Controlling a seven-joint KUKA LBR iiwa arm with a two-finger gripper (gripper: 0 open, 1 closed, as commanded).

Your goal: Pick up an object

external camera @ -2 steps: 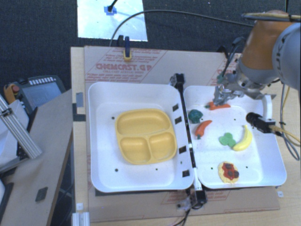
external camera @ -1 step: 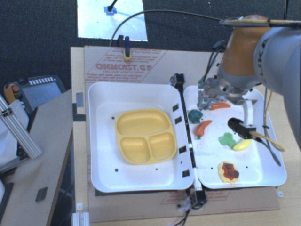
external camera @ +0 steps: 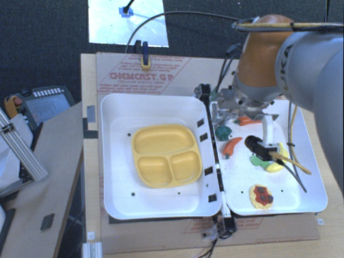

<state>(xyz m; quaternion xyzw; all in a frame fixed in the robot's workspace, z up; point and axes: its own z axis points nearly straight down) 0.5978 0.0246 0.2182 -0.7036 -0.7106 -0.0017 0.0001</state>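
Low over the right bin (external camera: 314,198), by its left wall near the far left corner: the gripper (external camera: 217,115). Impossible to tell how wide open, or whether anything is in its hold. Just beside it, toward the near edge, a teal toy (external camera: 222,129) on the bin floor. Near that, an orange pepper (external camera: 232,145); close to the far edge, an orange carrot (external camera: 248,121). Near the bin's near edge, a small round pizza (external camera: 261,195). In the middle of the left bin (external camera: 115,200), a yellow divided tray (external camera: 165,155).
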